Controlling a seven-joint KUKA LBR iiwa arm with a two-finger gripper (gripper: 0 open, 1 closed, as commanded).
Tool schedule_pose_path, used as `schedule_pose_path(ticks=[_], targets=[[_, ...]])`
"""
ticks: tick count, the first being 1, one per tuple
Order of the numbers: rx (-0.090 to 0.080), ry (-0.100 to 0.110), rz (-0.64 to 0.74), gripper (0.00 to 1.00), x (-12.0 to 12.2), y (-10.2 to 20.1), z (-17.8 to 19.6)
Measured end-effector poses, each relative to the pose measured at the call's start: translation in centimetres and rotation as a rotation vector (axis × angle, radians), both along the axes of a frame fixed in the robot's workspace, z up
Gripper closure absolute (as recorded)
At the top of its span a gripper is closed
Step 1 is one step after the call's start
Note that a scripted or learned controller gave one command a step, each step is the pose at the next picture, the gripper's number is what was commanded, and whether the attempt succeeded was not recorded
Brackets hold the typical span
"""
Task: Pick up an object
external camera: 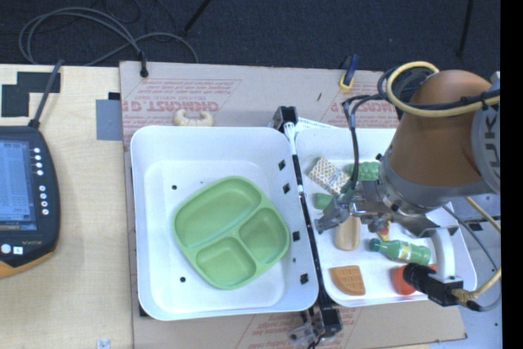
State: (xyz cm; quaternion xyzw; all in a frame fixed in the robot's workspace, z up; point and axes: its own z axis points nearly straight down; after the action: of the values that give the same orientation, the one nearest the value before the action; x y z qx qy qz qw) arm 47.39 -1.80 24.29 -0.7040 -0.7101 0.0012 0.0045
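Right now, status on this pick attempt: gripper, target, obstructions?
Gripper low in right bin, jaws unreadable. Nearest object tan cylinder, not seen held. Green bottle, checkered packet crowd close. Green tray in left bin.

Desk (73,298) of pale wood, with a cardboard sheet (237,90) laid across it.

On the cardboard two shallow white bins stand side by side, touching: the left bin (155,257) and the right bin (384,297). A small beige ring (194,118) lies on the cardboard just behind the left bin. At the desk's left edge rests a handheld control pendant (20,196), its screen lit.
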Motion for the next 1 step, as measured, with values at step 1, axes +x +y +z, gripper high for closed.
schedule_pose_path(ticks=[1], targets=[[-0.003,0.000,-0.010,1.00,0.14,-0.64,1.01]])
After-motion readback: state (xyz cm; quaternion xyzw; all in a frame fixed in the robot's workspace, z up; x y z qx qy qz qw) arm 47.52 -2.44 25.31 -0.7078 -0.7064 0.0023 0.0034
